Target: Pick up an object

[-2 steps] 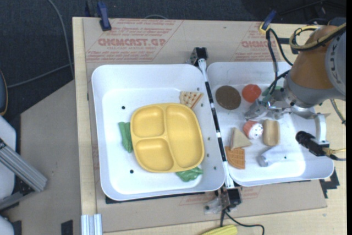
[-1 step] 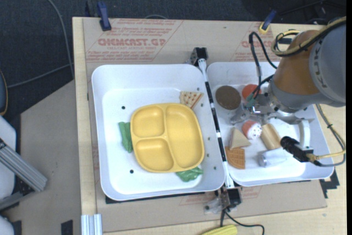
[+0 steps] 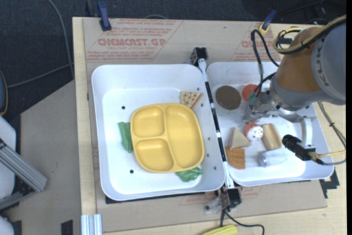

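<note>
bench [image 3: 137,41]: 2 white bins are borne side by side on it.
arm [image 3: 308,63]: it is reached in from the right and is held low over the right bin.
left bin [image 3: 110,118]: a yellow divided tray [image 3: 166,136] is held in it, with green pieces at the tray's left and lower edges and a lattice cracker [image 3: 191,98] at its top.
right bin [image 3: 286,173]: the pickable things are gathered here, near the middle.
gripper [image 3: 258,113]: it is seen just above the small white-and-red ball [image 3: 254,131]; whether it is open or closed cannot be told.
brown disc [image 3: 227,97]: it lies apart, toward the divider.
nearby pieces: a tan wedge [image 3: 238,139], a waffle piece [image 3: 236,158] and a bread-like roll [image 3: 270,137] are crowded beside the ball.
advice: 1 object should be centred under the wrist before descent, so neighbours are not nudged.
</note>
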`<state>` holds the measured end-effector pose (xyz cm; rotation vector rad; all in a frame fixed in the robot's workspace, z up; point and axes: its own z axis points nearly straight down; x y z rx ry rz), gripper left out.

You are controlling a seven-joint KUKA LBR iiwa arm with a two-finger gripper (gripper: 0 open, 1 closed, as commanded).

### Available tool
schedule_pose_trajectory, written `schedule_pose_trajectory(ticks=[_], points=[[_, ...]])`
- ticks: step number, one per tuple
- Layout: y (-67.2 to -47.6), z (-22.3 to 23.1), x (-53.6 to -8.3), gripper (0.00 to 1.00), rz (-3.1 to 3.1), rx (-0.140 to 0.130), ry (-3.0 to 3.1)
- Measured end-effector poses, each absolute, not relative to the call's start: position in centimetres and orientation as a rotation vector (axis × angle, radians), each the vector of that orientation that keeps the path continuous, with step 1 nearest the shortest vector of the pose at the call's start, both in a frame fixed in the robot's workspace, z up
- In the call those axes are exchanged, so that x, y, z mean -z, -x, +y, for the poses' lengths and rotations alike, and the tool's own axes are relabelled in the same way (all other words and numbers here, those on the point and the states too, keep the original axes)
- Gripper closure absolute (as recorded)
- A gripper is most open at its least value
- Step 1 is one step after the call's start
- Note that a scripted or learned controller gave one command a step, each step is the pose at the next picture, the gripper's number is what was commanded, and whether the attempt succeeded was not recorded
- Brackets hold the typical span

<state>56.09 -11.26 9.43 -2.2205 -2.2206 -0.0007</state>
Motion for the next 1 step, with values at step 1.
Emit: schedule_pose_trajectory(ticks=[1], points=[[-56.09,-11.25,-9.42,0.00,-2.220,0.001,2.220]])
